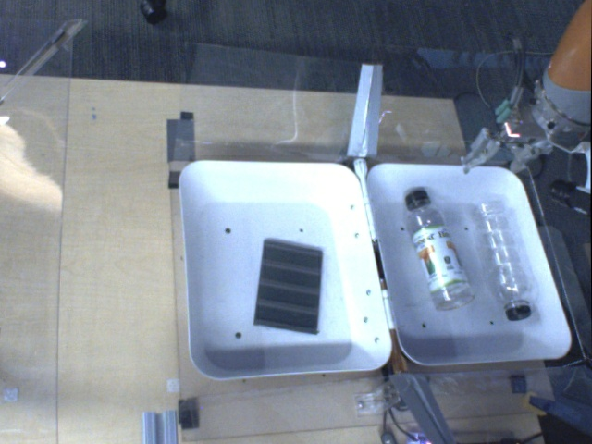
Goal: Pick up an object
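Gripper point(507, 141) hovers at 1 o'clock, above the right bin's point(546, 340) far rim; its state cannot be told. Labelled bottle point(437, 255) and clear bottle point(501, 259) lie side by side there. Ribbed black pad point(289, 285) in left bin point(208, 248).

The KUKA arm point(572, 67) enters at the upper right corner of the camera view, its orange band topping the grey wrist; the wrist leans down and to the left; the gripper point(481, 153) hangs at its low end, with cables and small fittings clustered around the wrist; the gripper's tip points toward the lower left; it is too small and blurred to make out in detail.
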Robot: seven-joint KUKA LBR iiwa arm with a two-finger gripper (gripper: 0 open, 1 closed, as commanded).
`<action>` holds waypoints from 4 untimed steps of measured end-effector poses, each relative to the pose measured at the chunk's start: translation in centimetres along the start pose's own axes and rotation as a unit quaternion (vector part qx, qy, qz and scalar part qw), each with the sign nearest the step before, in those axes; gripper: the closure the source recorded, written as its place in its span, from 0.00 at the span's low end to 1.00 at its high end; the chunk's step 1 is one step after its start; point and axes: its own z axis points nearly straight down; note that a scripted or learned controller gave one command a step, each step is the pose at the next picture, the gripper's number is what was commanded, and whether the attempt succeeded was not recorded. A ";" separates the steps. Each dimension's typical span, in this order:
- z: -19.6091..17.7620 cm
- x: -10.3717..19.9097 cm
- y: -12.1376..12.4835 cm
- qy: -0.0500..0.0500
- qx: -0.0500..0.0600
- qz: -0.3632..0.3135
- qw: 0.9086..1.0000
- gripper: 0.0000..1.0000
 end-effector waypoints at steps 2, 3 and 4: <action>11.0 3.3 -4.5 0.000 -0.002 -0.091 0.996 0.00; 14.7 6.9 -5.5 0.000 -0.003 -0.097 0.995 0.00; 13.8 6.8 -12.0 -0.008 -0.023 -0.162 0.986 0.00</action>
